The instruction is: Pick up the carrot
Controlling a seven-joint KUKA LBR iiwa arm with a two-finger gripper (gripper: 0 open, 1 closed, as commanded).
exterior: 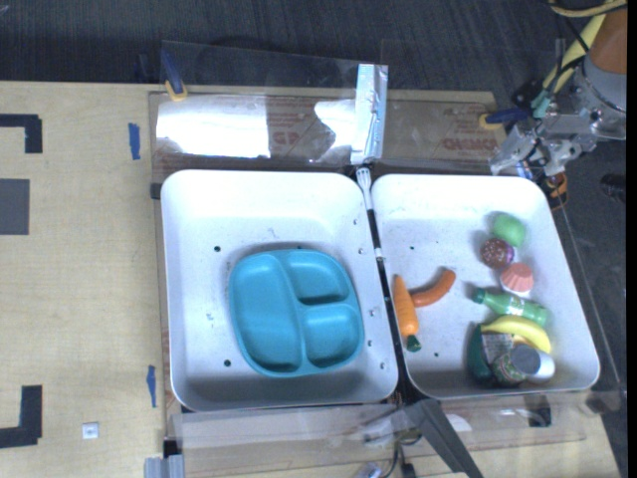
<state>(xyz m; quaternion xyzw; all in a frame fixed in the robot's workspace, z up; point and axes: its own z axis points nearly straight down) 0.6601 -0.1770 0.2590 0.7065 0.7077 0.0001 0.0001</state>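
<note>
Carrot (pixel 404 312) lies along right bin's (pixel 572 267) left wall; probably light, rigid, smooth plastic, best grasped mid-body across its width. Gripper (pixel 542 152) state: cannot tell.

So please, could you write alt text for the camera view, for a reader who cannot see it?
An orange carrot lies at the left edge of the right white bin, beside a curved orange sausage and a cluster of toy foods. The left bin holds a blue divided tray. The gripper hovers at the right bin's far right corner.
</note>
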